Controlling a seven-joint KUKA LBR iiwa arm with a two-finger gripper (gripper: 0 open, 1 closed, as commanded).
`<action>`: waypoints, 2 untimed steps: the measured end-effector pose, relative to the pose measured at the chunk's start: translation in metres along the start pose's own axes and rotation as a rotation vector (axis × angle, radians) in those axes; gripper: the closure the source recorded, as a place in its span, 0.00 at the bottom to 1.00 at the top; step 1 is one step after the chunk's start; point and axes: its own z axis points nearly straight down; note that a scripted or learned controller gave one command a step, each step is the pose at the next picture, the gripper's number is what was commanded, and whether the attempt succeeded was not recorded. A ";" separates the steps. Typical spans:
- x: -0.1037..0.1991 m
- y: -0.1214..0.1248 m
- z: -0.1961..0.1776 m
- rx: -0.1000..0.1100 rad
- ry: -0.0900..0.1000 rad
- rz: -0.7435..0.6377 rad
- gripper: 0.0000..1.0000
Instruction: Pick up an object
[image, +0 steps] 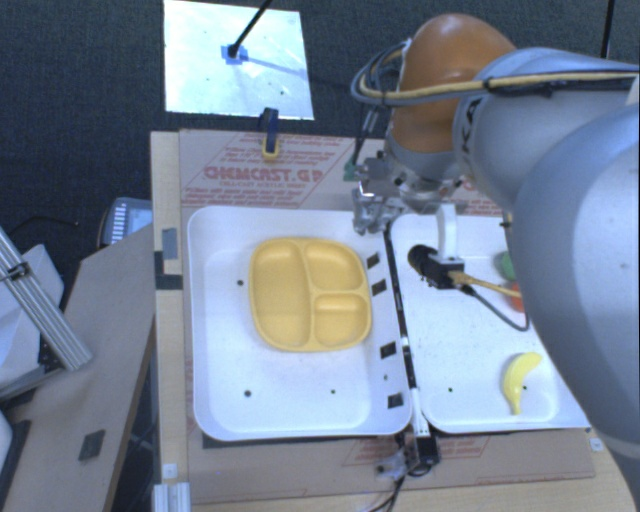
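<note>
Jaws too dark to read as open or closed; my gripper (372, 218) hangs over the far end of the bins' shared rim. A yellow plate (307, 295) fills the left bin (220, 400). A banana (520, 380) lies in the right bin (460, 390); my arm (570, 200) half hides a green and red thing (507, 270).

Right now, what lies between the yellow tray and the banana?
Between the tray and banana: just the bins' meeting rims, then bare bin floor, per the camera view.
</note>
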 end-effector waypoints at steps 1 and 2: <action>0.024 0.013 -0.003 0.000 0.000 0.001 1.00; 0.022 0.012 -0.002 0.001 -0.002 0.002 0.00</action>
